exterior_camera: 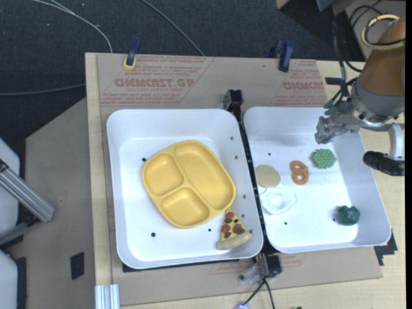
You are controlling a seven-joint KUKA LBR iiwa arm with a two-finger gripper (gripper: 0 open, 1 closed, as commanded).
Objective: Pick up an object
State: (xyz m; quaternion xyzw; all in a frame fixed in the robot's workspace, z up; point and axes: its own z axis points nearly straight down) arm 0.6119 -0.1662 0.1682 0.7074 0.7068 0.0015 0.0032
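Gripper [327, 131] sat over the far right part of the right bin [367, 234], arm coming in from the right w/ orange band above the wrist. Fingers too small and dark to read; could not tell if released or clenched. Nothing seen between them.

Candidates in right bin, all lying on the bin floor:
- green bumpy ball [324, 158], just below the gripper, nearest obj.
- pretzel [299, 172], just left of the ball.
- tan round piece [268, 175], near the bin's left wall.
- white blob [277, 201], hard to make out vs. white floor.
- dark green lump [348, 215], well apart, near right corner.

Left bin [122, 147]: yellow divided plate [188, 183], pizza slice [232, 231] just beside its near right corner.

Progress, my read: pick not yet made. Approach approx. done, prob. aimed at green ball. Left: descend, close, lift.
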